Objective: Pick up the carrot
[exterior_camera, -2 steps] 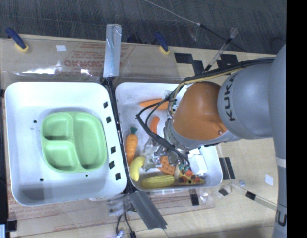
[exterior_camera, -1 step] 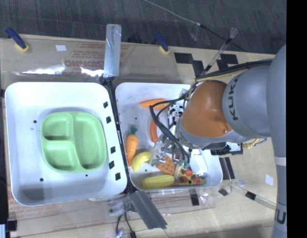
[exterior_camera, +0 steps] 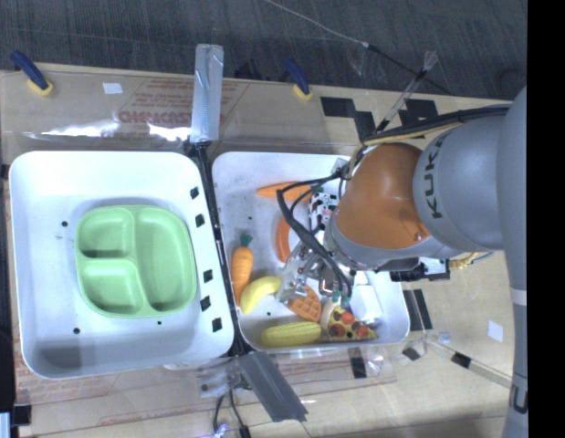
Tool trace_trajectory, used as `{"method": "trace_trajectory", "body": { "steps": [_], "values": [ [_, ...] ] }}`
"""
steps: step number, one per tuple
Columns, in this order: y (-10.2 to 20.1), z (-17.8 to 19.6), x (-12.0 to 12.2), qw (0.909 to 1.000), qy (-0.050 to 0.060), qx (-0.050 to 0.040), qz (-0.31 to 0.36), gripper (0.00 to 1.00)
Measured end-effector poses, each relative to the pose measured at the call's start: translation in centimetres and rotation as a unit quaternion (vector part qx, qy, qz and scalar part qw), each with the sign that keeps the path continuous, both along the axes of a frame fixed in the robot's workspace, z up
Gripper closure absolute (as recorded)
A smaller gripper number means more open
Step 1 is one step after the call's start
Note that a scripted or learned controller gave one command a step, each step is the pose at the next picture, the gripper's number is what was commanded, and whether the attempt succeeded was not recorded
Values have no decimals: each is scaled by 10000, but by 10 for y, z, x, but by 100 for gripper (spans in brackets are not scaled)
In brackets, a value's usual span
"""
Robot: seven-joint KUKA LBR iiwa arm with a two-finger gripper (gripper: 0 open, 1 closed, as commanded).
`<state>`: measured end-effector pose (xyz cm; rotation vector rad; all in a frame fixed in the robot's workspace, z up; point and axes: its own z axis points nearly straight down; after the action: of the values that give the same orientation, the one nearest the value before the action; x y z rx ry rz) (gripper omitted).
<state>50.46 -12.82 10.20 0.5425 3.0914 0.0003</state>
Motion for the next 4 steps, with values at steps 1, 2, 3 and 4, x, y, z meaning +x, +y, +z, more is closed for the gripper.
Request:
{"method": "trace_trajectory", "body": {
  "steps": [1,2,3,4],
  "values": [
    [35,-10,-28,10000,16,-5,-74,100],
    [88,91,-24,9826,-1,11,-1860,100],
    [106,90,-27,9515,8,7,-3077,100],
    [115,89,-28,8739,12,10,-4862,100]
  ]
}}
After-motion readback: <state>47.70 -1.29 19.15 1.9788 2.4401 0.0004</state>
